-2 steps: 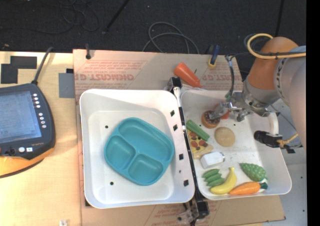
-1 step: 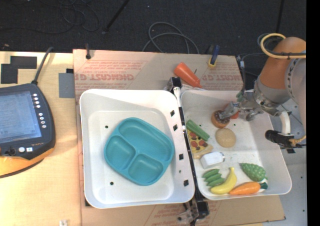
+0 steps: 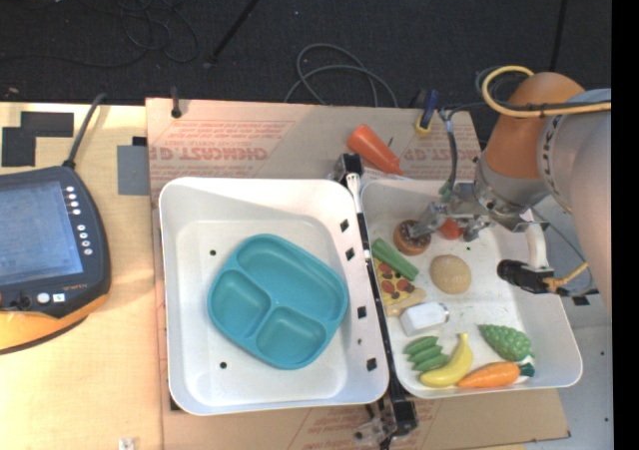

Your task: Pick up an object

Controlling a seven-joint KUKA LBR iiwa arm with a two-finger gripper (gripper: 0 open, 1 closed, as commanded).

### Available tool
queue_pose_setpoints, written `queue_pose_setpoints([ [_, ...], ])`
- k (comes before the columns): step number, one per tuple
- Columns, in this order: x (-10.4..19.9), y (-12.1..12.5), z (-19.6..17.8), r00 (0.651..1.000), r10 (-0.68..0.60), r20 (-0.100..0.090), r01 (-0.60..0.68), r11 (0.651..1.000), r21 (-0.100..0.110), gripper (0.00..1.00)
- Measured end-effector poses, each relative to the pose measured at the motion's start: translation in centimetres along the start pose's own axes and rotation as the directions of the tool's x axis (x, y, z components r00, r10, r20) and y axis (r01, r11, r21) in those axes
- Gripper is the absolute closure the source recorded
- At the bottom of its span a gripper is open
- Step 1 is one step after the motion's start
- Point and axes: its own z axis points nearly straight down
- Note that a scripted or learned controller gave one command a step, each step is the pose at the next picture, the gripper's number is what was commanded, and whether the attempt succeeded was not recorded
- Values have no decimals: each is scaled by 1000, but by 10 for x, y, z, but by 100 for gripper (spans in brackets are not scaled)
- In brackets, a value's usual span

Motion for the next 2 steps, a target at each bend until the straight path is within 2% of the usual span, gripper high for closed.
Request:
queue_pose_setpoints([
  [1,-56,-76,0,1000,9,-1,-9,1000,2,0],
  [2,-3,3,1,1000,-3,-1,3,1000,-2,0],
])
